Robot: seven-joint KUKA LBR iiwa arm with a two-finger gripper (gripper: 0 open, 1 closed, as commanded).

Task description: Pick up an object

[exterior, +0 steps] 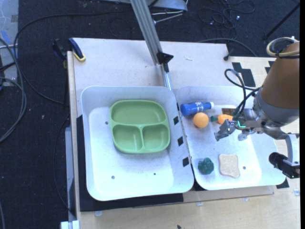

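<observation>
On the worktop [119, 56] sit two shallow white bins side by side. The left bin [95, 142] carries a green divided plate [140, 126] with three compartments, lying flat near the middle of the bin.

The right bin [252, 171] carries the small things. A blue bottle [195, 108] with a white cap lies on its side near the bin's far left corner. An orange ball [201, 120] rests just beside it, on the near side of the bottle. A small dark green object [206, 166], perhaps a soft toy or a piece of play food, sits toward the near edge, close to the wall between the bins. To its right, near but apart, lies a beige slice of bread [229, 165].

The arm reaches in from the right, and its pincer [224, 130] hangs above the middle of the right bin, to the right of the ball. An orange thing [224, 119] shows just behind the pincer, partly hidden. Whether the pincer stands wide or narrow, I cannot tell; nothing is visibly gripped.
</observation>
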